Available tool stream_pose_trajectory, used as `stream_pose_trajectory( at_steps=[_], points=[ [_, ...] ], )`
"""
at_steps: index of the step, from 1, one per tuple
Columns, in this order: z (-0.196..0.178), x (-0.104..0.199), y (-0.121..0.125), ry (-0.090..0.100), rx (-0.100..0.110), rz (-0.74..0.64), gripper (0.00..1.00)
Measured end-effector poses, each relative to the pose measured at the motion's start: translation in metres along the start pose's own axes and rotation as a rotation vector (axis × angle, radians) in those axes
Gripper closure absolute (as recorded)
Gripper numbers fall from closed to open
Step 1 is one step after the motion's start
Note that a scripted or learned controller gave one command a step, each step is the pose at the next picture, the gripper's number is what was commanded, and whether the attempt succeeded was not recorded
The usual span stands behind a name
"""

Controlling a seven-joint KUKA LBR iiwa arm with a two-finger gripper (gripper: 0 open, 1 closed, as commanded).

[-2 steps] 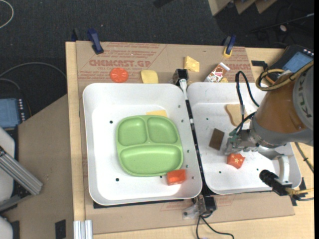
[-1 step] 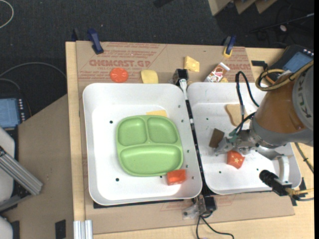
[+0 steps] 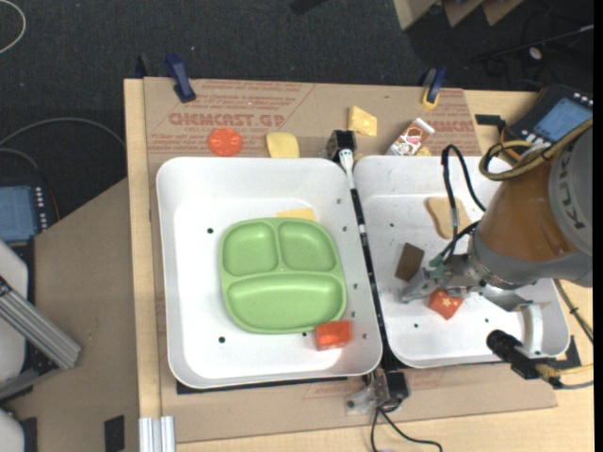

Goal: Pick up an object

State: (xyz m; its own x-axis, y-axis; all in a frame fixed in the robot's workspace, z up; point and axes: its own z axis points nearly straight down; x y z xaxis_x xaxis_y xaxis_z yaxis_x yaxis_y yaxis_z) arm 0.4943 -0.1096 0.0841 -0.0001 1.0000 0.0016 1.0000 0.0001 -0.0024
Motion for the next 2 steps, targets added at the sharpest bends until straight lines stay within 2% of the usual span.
stream_pose_trajectory(
  at_steps=[1, 2],
  points=[
    [-0.0117, -0.0018, 0.0012, -0.004, -0.006, 0.003, 1.0],
    [-0.011, -0.0017, 0.0009, -0.004, -0.005, 0.003, 0.0]
  ],
)
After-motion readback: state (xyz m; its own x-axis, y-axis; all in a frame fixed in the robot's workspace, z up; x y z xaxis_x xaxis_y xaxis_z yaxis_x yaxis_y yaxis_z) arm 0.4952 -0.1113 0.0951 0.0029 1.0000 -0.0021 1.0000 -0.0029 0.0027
